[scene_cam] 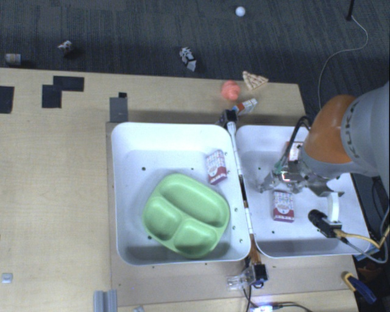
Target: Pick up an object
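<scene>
**Pincer lines up over carton in right bin**

We see the pincer (pixel 281 180) just above a red-white carton (pixel 283 206); can't tell how wide it's spread, nothing visibly held. Approach step, we judge; next: descend & close. Count: 2 cartons, 2nd carton (pixel 216 166) well beyond, w/ 1 green tray (pixel 186 214).

A pale wooden bench (pixel 55 201) meets dark carpet (pixel 152 30) along its far edge. On the bench beyond the bins lie a pink ball (pixel 230 90) and, just beside it, a tan wedge-shaped piece (pixel 255 80). A small white ball (pixel 240 11) rests on the carpet, well apart.
</scene>
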